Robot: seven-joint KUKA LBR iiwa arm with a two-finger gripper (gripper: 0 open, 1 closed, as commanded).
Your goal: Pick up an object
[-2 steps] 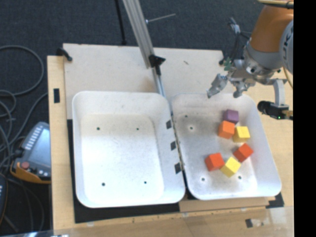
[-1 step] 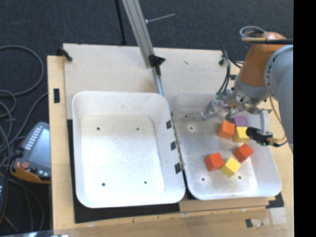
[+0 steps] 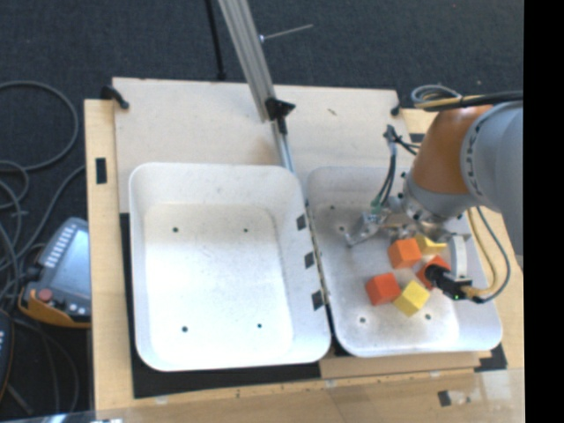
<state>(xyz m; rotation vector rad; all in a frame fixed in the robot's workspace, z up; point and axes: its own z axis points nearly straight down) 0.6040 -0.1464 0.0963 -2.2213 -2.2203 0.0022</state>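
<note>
My gripper [image 3: 366, 229] hangs low over the right bin [image 3: 352, 333], in its upper middle part, below the grey arm with the orange band [image 3: 445, 152]. Just right of it lies an orange cube [image 3: 404, 252], with a yellow piece [image 3: 433, 246] beside that. Nearer the front sit a red-orange cube [image 3: 382, 287] and a yellow cube [image 3: 411, 299]. A red object [image 3: 435, 272] lies to the right, partly hidden by a black part. I see nothing held in the gripper.
The left bin [image 3: 220, 263] stands beside the right one. A slanted aluminium post [image 3: 251, 51] rises from the bench behind the bins. Cables run along the arm, and a teach pendant [image 3: 57, 271] lies on the floor at left.
</note>
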